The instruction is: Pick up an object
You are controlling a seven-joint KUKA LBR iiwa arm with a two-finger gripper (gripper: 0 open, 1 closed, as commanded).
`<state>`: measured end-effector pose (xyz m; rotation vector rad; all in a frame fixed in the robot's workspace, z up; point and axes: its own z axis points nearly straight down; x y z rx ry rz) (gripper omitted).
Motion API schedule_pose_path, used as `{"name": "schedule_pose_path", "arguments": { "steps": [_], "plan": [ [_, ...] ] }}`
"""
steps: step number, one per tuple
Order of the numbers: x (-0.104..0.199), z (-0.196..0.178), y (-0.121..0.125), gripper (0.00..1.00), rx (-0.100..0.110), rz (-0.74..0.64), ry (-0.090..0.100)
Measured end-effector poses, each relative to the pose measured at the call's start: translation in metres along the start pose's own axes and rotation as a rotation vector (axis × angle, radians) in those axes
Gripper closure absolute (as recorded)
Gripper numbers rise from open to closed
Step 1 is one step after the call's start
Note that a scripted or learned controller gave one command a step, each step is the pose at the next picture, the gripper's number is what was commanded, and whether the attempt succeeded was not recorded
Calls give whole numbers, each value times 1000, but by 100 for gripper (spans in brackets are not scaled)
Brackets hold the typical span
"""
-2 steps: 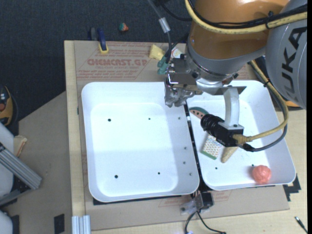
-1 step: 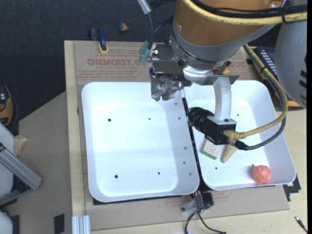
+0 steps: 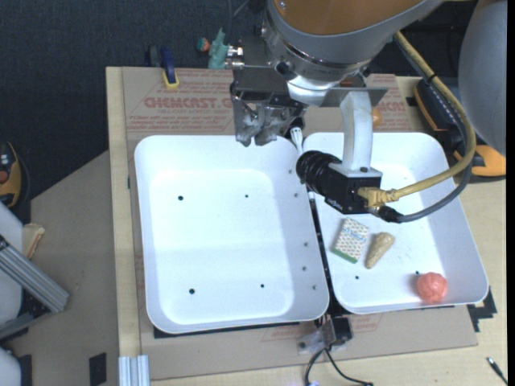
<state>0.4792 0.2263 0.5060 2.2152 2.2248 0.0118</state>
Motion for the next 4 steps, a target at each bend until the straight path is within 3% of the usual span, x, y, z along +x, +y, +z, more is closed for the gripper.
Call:
{"name": "schedule_pose_path", "arguments": {
  "steps": [1,2,3,4],
  "plan": [
    [-2,3,0,0,7,3,-4],
    [-1,-8,0,100,3,1,-2],
    [-1,-7,0,0,4,1,-3],
    [0,-18,0,100,0,-1,-1]
  ]
}}
